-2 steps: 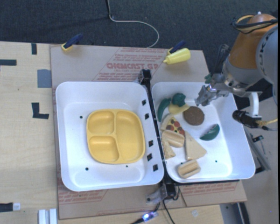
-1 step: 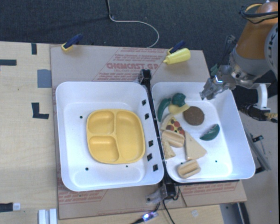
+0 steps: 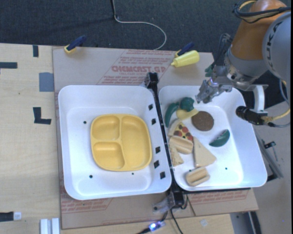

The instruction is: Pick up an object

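The right bin (image 3: 244, 145) holds several toy foods: a brown round patty (image 3: 203, 121), a green pepper-like piece (image 3: 172, 111), a dark green lump (image 3: 187, 103), a yellow piece (image 3: 184, 114), a pizza slice (image 3: 181, 132), a tan wedge (image 3: 203, 155), a bread roll (image 3: 197, 176) and a teal slice (image 3: 219, 138). My gripper (image 3: 205, 94) hangs over the bin's far edge, just above and right of the dark green lump. Nothing shows between its fingers.
The left bin (image 3: 73, 145) holds a yellow divided plate (image 3: 121, 142). A yellow clamp (image 3: 185, 58) and a blue-yellow clip (image 3: 74, 44) lie on the cardboard behind the bins. A white cable (image 3: 136, 22) runs across the dark floor.
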Controlling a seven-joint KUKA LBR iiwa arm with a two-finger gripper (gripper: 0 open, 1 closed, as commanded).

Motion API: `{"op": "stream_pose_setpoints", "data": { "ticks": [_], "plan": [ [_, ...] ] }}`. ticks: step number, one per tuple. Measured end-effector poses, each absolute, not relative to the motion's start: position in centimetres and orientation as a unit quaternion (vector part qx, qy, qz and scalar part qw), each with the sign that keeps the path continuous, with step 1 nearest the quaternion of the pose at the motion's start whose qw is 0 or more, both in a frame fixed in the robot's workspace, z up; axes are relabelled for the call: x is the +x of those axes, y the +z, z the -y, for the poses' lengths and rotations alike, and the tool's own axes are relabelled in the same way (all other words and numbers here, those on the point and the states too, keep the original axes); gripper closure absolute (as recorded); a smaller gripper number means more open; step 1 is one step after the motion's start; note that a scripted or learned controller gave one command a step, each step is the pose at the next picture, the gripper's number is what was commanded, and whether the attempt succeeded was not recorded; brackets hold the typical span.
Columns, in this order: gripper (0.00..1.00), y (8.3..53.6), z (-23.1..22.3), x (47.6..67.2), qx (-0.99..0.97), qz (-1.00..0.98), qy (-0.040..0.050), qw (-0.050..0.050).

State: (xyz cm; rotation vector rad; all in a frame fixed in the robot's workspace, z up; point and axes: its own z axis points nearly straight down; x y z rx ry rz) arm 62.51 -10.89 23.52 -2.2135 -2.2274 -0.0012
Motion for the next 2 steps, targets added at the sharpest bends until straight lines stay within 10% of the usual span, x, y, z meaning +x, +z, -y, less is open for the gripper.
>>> {"op": "stream_pose_setpoints", "data": {
  "ticks": [2],
  "plan": [
    [1.00, 22.3, 0.6, 61.8, -0.705, 0.709, 0.0008, 0.001]
  ]
}}
